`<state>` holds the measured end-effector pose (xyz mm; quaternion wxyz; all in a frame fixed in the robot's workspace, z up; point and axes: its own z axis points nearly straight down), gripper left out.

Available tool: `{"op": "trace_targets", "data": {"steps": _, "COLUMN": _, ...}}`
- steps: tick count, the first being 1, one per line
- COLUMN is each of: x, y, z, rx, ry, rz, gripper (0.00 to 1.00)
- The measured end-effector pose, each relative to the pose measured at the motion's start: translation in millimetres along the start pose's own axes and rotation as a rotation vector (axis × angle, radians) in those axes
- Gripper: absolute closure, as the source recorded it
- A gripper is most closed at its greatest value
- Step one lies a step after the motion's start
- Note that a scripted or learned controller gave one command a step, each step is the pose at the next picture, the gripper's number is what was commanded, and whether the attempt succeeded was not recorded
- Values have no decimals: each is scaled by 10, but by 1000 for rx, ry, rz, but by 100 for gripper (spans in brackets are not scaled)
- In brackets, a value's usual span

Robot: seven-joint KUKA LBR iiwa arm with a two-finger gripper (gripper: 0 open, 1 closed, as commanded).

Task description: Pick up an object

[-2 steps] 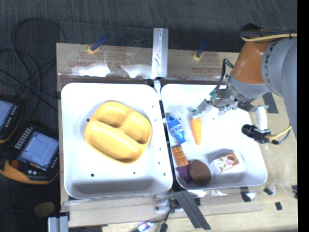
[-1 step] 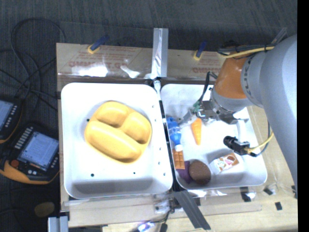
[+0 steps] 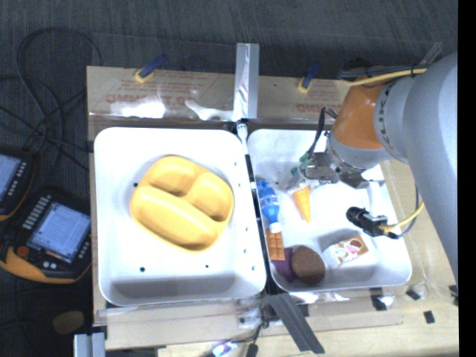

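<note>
Now the arm (image 3: 416, 117) reaches in from the right edge of the frame, over the right bin (image 3: 394, 270).

Its pincer (image 3: 316, 171) sits low in the upper middle of that bin, just above an orange cone (image 3: 302, 201); I cannot tell whether it is open or closed. Along the bin's left wall lies a blue bottle (image 3: 267, 201), with a brown ball (image 3: 306, 265) and a small white packet (image 3: 347, 250) toward the lower edge. A big yellow object (image 3: 181, 201) fills the middle of the left bin (image 3: 119, 274).
</note>
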<state>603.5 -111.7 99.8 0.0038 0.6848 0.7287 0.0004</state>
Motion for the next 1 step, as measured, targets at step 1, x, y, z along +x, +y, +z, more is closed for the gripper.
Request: {"op": "trace_targets", "data": {"steps": 1, "x": 386, "y": 575, "z": -837, "rx": 7, "ry": 3, "rz": -221, "gripper": 100}}
